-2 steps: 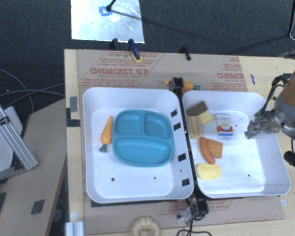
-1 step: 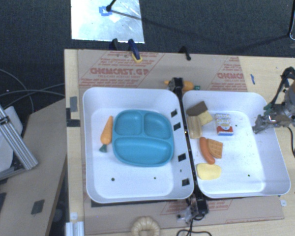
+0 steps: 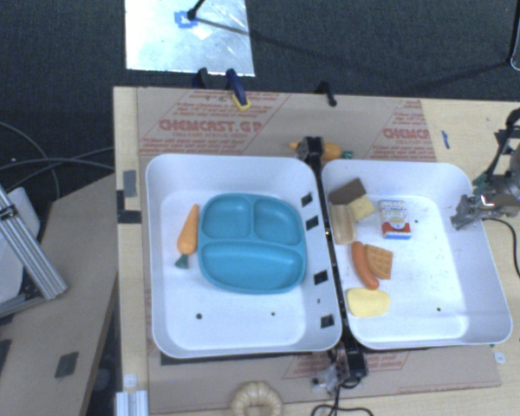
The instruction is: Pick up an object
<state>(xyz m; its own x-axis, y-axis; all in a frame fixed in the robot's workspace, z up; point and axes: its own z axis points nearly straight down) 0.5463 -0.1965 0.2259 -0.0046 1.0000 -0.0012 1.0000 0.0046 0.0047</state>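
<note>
Hovering at the right bin (image 3: 468,180) rim, the jaws (image 3: 464,215) couldn't be told apart or together. The sausage (image 3: 364,265), waffle (image 3: 380,260) and bun (image 3: 367,302) were bunched close, so a grab risked nudging neighbours and slipping.

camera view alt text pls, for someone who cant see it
Two shallow white bins sit side by side on a bench: the left bin holds a blue divided plate with a toy carrot beside it, and the right bin holds a cluster of toy foods, including a sausage and a waffle. The gripper is at the right bin's right rim.
</note>
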